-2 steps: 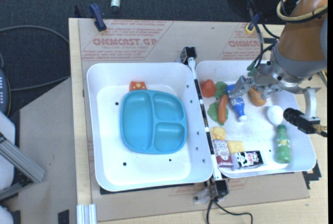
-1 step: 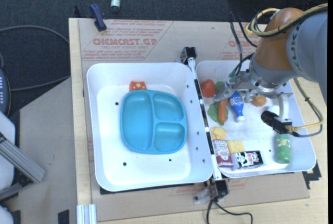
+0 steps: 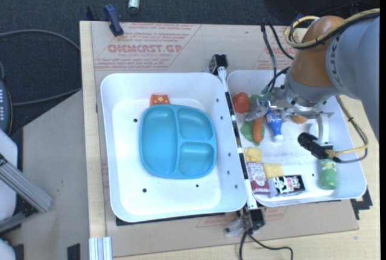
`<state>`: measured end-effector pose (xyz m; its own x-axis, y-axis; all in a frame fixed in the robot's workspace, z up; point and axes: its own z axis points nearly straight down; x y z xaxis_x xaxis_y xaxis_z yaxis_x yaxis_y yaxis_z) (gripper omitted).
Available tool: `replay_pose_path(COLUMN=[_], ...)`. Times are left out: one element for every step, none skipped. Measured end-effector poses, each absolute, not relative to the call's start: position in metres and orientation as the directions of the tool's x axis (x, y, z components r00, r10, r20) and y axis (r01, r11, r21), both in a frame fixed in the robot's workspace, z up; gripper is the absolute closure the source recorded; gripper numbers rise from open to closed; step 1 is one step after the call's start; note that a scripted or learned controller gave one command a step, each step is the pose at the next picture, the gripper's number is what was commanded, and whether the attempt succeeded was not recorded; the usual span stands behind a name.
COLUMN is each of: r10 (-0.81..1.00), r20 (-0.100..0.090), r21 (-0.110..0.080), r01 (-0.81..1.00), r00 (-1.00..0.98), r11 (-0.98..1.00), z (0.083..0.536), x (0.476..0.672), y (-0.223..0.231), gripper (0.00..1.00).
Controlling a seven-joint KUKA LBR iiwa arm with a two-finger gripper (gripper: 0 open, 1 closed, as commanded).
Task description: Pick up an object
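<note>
While the arm (image 3: pixel 356 53) leans in from the right across the bench (image 3: pixel 151 41), it hangs low over the right bin (image 3: pixel 353 189), which holds nearly all the loose things. The left bin (image 3: pixel 120 192) carries a blue divided plate (image 3: pixel 178 141), with a small orange block (image 3: pixel 160 99) just behind the plate's far rim.

The gripper (image 3: pixel 272 113) sits over the far-left part of the right bin, right above a blue-and-white tube (image 3: pixel 276 127). From this slanted view I cannot tell whether the gripper is spread or pressed together, nor whether the tube is caught in it or merely lying under it.

Just beside the tube lies an orange toy carrot (image 3: pixel 258 128), touching a green toy piece (image 3: pixel 248 131), with a red toy tomato (image 3: pixel 241 102) near the bin's far-left corner. Toward the near wall are a green bottle (image 3: pixel 328 177), a black-and-white packet (image 3: pixel 291 184), a red packet (image 3: pixel 258 180) and a yellow piece (image 3: pixel 272 169).

This looks like the descent-or-grasp step, with nothing yet lifted clear. The next move calls for a firm closure on the tube alone, then a straight rise; the carrot lies close enough that it could be nudged or pinched along with it.
</note>
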<state>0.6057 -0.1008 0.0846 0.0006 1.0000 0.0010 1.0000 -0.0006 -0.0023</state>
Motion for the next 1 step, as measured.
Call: replay_pose_path(r10=[1.0], r20=[0.001], r21=[-0.001], r01=[1.0], r00=[0.001], r11=[-0.001], z=[0.0944], x=[0.606], y=[-0.1007], gripper=[1.0])
